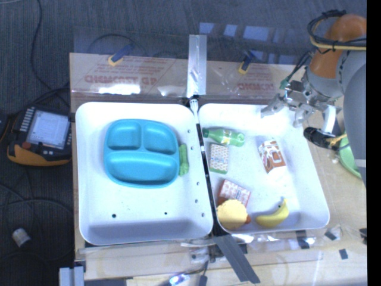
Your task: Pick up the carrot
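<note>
Carrot — cannot be told apart among the right bin's items.

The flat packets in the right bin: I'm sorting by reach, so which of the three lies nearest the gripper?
The red-and-white packet by the bin's right side lies closest to the gripper. The checkered packet and the red packet lie farther left.
</note>
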Robot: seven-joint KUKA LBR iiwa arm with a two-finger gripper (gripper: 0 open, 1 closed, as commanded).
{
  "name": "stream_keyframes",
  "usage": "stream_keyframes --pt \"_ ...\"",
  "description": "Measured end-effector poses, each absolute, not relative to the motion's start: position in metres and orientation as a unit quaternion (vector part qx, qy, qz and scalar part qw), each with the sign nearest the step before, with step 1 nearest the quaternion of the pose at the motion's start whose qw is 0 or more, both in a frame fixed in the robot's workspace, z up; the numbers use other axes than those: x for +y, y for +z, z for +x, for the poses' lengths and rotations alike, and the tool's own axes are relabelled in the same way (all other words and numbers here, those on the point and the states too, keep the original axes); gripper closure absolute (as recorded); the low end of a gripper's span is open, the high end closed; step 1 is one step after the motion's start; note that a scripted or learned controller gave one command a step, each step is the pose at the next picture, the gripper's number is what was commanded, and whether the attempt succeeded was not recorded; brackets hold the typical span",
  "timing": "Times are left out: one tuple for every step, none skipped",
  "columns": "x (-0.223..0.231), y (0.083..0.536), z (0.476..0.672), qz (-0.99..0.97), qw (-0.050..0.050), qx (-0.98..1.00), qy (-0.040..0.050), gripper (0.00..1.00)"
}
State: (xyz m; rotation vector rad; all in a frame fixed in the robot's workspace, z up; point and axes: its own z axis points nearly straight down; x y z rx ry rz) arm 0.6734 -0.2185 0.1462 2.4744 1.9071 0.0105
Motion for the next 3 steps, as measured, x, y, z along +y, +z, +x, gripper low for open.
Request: stream_keyframes --pt "-0.212 0.207 0.626 0.854 -0.001 0.521 -0.0017 0.00" --pt "-0.212 0.206 0.626 0.854 -0.001 0.521 -0.0017 0.00" --pt "-0.199 0.179 0.638 0.893 -0.002 0.451 -0.0020 0.00"
